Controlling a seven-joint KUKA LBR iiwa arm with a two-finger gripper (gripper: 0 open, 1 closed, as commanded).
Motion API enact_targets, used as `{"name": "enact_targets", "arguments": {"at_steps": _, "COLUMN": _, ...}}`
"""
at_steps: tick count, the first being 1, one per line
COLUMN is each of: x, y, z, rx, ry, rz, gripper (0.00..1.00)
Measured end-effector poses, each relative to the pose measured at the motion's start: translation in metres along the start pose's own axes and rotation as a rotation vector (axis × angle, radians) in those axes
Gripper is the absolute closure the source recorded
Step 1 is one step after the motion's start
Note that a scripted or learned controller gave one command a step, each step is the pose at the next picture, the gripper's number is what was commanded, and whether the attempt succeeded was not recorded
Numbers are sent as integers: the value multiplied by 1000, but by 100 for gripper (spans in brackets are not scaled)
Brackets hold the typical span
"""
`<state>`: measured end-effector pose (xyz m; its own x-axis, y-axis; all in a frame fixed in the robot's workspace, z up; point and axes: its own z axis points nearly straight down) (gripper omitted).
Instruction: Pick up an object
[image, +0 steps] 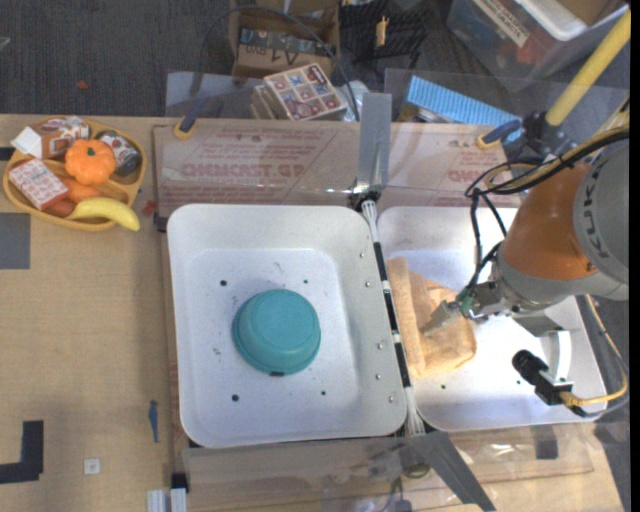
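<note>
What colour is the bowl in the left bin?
Teal bowl, seen in the camera view.

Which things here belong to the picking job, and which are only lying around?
Belong to the job:
- gripper, low over the tan slab
- tan slab, right bin
- teal bowl, left bin

Just lying about:
- toy fruit plate
- puzzle box
- blue pad

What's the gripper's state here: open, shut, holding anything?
Gripper: cannot be told; it sits low against the tan sponge-like block in the right bin, with no clear grasp visible.
</note>
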<state>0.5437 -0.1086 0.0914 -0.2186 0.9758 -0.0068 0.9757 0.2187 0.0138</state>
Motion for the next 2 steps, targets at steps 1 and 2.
{"name": "enact_targets", "arguments": {"at_steps": 1, "x": 0, "y": 1, "z": -11, "rx": -5, "ry": 1, "rz": 2, "gripper": 100}}
{"name": "enact_targets", "arguments": {"at_steps": 2, "x": 8, "y": 118, "z": -97, "rx": 12, "ry": 4, "rz": 0, "gripper": 100}}
